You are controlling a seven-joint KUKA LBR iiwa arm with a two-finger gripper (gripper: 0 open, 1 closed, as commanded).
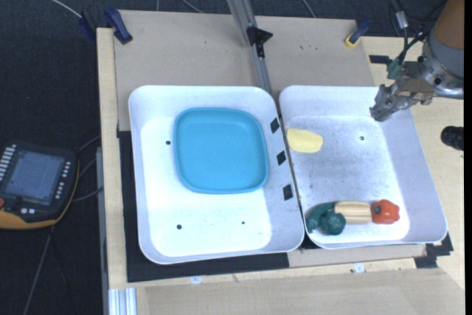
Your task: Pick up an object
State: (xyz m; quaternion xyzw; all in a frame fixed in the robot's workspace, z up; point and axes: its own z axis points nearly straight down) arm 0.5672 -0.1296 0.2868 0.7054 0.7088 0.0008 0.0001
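Camera view had 3 items along the right bin's near edge: a green lump, a tan stick, a red piece. Farther back sat a yellow piece. Nothing was picked yet; the gripper hovered at the far corner, fingers shut on nothing as far as I could see.

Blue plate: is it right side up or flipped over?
Right side up: the blue plate lies flat in the left bin, its raised rim around a sunken middle.
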